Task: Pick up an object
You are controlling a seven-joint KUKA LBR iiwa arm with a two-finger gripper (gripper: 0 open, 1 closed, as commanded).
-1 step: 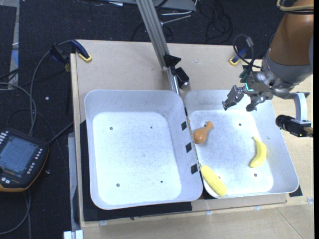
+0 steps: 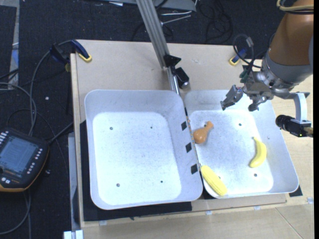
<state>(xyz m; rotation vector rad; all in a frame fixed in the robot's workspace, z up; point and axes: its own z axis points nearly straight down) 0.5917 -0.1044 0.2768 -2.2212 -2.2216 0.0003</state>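
Nearest the bottom of the frame, a corn cob (image 2: pixel 214 180) lies at a slant against the lower left wall of the right bin (image 2: pixel 285 178), just beside the seam where the two bins meet. A little higher and over to the right, a banana (image 2: pixel 258 153) rests on the bin floor, curved and standing roughly up and down in the frame. Up and to the left of it, near the divide, sits a brown chicken drumstick (image 2: pixel 202 133), its thin end pointing to the upper right. The left bin (image 2: pixel 99 103) fills the middle left of the picture, and a teach pendant (image 2: pixel 17 158) lies on the dark floor at the far left edge. Higher still, over the upper part of the right bin, the gripper (image 2: pixel 240 99) hangs with its two fingers spread apart and nothing between them, well clear of all three objects. Beyond it, yellow clamps (image 2: pixel 83 54) grip the bench's far corners.
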